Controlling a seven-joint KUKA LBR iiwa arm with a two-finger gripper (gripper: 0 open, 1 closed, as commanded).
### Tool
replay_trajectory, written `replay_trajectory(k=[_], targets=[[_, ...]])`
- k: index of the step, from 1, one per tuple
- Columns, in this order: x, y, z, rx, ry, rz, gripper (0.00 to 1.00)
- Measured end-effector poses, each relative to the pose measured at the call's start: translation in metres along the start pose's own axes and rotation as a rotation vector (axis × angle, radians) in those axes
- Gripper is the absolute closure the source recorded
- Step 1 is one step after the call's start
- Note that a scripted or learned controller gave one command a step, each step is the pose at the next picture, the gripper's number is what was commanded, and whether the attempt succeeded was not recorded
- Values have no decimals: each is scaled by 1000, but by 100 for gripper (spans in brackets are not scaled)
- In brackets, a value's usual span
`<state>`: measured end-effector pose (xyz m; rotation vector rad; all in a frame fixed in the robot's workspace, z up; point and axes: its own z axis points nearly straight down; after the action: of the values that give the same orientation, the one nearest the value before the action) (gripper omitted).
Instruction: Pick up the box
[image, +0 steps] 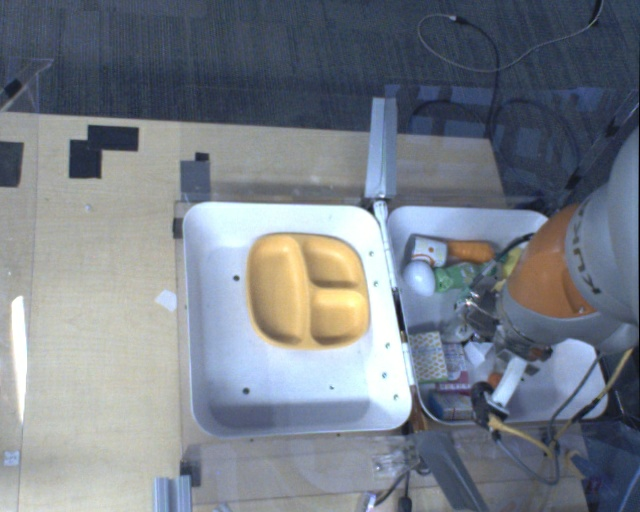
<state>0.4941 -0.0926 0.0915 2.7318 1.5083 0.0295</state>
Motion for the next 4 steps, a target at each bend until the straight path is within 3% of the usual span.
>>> replay_trajectory(k=[1,2,3,4], targets=[[3,0,-10,4,5,-5,100],[-61,36,1,13,0,254,100],[-61,35,3,16,-1,253,0],[-2,-2,2,12,-2,232,0]])
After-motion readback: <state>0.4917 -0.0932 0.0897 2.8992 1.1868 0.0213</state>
